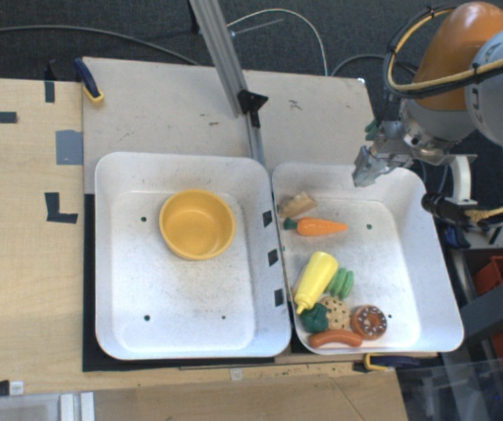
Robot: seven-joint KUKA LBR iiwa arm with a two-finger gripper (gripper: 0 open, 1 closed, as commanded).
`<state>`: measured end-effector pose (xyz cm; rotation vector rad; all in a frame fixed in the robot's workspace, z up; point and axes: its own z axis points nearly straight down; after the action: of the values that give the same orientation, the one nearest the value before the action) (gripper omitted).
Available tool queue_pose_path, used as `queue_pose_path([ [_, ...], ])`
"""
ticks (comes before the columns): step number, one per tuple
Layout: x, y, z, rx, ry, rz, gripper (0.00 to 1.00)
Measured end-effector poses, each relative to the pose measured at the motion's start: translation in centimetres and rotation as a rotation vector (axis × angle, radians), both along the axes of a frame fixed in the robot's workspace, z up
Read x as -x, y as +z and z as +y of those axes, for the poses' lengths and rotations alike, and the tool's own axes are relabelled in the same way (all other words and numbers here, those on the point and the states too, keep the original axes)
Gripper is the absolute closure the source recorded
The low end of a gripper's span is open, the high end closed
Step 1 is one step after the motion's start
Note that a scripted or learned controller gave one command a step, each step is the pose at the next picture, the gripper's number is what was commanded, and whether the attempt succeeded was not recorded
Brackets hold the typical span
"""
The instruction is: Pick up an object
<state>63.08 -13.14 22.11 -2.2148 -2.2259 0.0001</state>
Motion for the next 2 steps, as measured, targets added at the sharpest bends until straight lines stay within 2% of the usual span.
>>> queue_pose_path([
  [1,0.2,1.0,5.1,-0.001,0.002,0.000,1.00],
  [2,0.8,0.1,10.7,0.000,0.002,0.002,1.00],
])
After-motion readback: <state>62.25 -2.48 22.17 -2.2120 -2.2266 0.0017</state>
